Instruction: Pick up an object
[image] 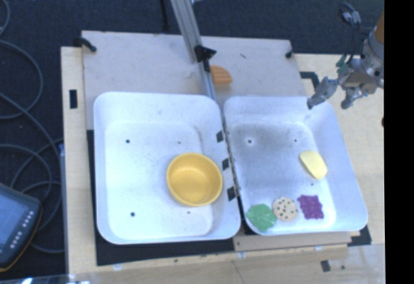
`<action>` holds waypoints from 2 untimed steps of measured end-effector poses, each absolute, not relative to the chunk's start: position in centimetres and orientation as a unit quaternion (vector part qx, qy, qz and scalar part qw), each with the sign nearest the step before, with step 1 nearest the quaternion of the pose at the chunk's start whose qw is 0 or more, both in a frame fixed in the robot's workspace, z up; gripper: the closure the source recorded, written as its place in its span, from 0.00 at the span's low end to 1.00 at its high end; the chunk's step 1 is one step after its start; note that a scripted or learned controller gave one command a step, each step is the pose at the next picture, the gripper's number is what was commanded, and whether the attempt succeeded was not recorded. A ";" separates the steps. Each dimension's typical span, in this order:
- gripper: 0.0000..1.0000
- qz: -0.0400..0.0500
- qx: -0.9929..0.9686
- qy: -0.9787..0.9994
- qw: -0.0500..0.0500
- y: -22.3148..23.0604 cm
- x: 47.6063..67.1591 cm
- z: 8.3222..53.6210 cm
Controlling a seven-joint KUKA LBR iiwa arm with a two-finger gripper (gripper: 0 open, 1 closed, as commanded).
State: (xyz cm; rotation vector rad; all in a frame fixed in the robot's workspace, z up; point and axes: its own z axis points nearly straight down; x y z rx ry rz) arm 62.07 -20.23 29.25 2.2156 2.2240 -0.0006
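The right bin (336,131) holds a pale yellow block (313,164) near its right wall. Along its front lie a green round piece (261,217), a spotted cookie (284,209) and a purple piece (311,206). A yellow bowl (194,178) sits in the left bin (123,121). My gripper (334,97) hangs over the back right corner of the right bin, above and behind the yellow block. Its two fingers are spread apart with nothing between them.
An orange object (220,76) lies on the board behind the bins, beside a slanted metal rail (184,11). Cables and a tablet (16,224) lie on the dark floor at the left.
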 end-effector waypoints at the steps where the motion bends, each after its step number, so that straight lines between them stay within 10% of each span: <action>1: 0.00 -0.001 0.706 0.709 0.001 -20.3 62.1 29.2; 2: 0.00 -0.002 0.705 0.709 -0.001 -19.4 61.9 23.8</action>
